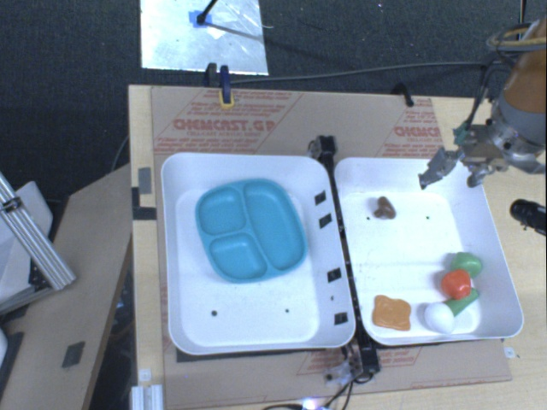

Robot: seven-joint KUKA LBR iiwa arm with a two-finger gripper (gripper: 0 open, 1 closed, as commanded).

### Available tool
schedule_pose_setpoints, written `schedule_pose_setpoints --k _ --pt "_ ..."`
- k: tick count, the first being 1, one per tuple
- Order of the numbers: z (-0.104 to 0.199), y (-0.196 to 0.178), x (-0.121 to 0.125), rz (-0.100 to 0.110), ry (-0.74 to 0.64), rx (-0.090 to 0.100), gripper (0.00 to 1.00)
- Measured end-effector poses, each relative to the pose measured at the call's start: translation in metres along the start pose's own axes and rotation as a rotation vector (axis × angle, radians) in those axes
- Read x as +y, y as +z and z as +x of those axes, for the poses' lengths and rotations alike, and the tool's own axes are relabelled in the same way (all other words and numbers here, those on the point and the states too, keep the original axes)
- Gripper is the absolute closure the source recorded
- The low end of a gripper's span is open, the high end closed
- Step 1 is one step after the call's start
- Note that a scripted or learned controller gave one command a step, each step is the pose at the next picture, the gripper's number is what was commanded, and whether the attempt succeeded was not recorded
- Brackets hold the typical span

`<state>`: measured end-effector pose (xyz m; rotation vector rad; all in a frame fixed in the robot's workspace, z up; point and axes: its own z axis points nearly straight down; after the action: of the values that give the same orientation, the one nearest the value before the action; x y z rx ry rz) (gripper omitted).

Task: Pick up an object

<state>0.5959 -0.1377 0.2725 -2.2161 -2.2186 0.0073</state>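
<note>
1. Arm (pixel 521 101) enters from the right edge, grey body with an orange band at the upper right; wrist sits above the far right corner of the right bin (pixel 410 254).
2. Pincer (pixel 455 171) hangs over the right bin's far rim, tilted, pointing down and toward the left. Two dark fingers (pixel 432 171) show spread apart with a gap between them, nothing between them: released, holding no object.
3. Right bin is white and shallow and holds several small items. Brown lump (pixel 384 207) lies in the far half, just left of and below the pincer, apart from it, not touching.
4. Near right corner of the right bin holds a cluster: green piece (pixel 467 263), red piece (pixel 456 283) touching it just below, white egg-like piece (pixel 440 317) below that. Exact shapes are too small to tell.
5. Orange flat piece (pixel 392 313) lies near the near rim, just left of the white piece, well apart from the pincer.
6. Left bin (pixel 184 254) is white and carries a blue divided tray (pixel 250 229) with three compartments, sitting about centre, slightly toward the far side. Tray compartments hold nothing visible.
7. Both bins sit side by side on brown printed cardboard (pixel 256 122) on the table (pixel 145 143); black clips run along the seam between the bins.
8. A cable (pixel 359 71) runs across the dark floor behind the table toward the arm. A shiny square sheet (pixel 205 24) lies on the floor at the far left.
</note>
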Motion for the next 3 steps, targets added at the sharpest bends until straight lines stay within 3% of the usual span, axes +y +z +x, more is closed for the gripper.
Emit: schedule_pose_setpoints --k 1,3 --pt "0.000 -0.005 0.002 -0.009 -0.002 -0.002 0.00" --pt "-0.007 0.095 0.007 -0.005 0.000 -0.001 0.00"
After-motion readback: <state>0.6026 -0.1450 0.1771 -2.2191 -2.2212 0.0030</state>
